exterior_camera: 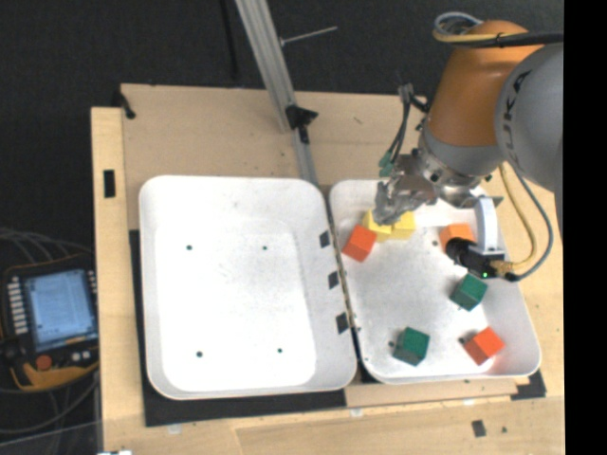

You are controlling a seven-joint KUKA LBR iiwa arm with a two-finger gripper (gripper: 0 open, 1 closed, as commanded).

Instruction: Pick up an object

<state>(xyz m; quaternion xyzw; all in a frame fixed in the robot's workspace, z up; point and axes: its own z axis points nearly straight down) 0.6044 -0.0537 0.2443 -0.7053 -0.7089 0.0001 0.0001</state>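
Note:
My gripper (392, 211) reaches down into the right bin (432, 368) near its far left corner, directly over a yellow block (396, 226). The fingers sit on or around the block's top, and their spread is hidden by the wrist. Touching the yellow block on its left is an orange block (358, 244). Two green blocks (412, 345) (468, 293) lie nearer the front and right. Another orange block (483, 345) rests at the front right, and a third (459, 234) peeks out beside the arm.
The left bin (237, 368) lies beside the right one, sharing a middle wall with black clips (334, 279). A slanted metal post (275, 74) rises behind the bins. A cable and black fitting (474, 254) hang off the wrist over the right bin.

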